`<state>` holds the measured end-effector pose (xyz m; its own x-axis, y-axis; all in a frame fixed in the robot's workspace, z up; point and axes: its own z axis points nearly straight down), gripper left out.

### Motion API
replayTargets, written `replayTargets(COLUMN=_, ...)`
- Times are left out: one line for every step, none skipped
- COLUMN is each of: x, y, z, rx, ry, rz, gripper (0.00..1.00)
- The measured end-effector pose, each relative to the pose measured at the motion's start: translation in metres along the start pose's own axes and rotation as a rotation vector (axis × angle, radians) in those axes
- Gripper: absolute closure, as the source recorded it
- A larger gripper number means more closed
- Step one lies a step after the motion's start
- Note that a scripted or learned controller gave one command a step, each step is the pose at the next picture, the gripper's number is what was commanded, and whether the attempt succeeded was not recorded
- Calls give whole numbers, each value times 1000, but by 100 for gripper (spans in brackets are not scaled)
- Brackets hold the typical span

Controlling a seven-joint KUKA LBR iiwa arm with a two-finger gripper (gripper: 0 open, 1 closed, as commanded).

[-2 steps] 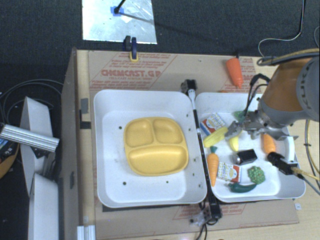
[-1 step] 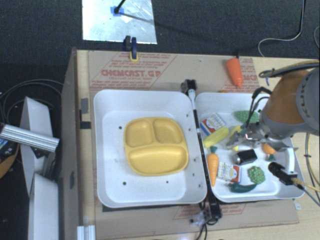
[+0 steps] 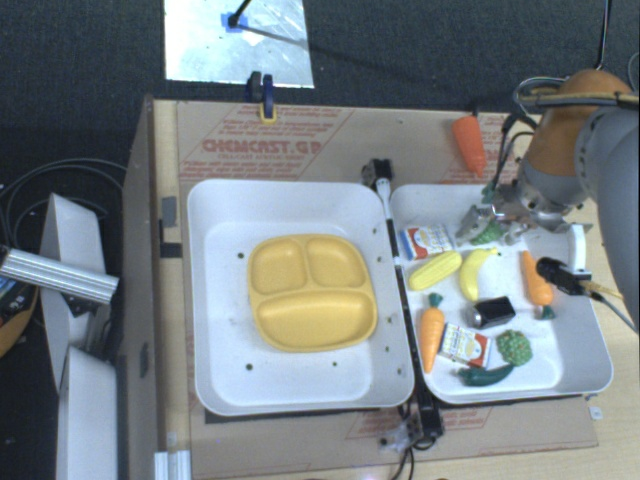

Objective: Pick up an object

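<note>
Green toy (image 3: 487, 234) beneath your end effector (image 3: 490, 220) looks light, hard and slippery; pinch across its middle. Whether anything is clamped, you cannot tell.

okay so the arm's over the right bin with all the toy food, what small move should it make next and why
Probably a short straight descent. The claw hangs at the back of the right bin, right over a small green item, with the banana and corn just in front. Nothing shows between its fingers, so lowering onto the green item seems the nearest try.
</note>
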<state>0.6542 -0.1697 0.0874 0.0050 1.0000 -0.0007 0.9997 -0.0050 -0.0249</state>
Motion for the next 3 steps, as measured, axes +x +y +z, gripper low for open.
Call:
replayTargets(x=9, y=-52, z=4, rx=-26, ry=0, rz=-7, gripper=0)
replayTargets(x=47, y=8, z=2, rx=-29, ry=1, rz=-9, gripper=0)
replayTargets(x=14, y=-62, z=5, rx=-26, ry=-1, rz=-6, gripper=0)
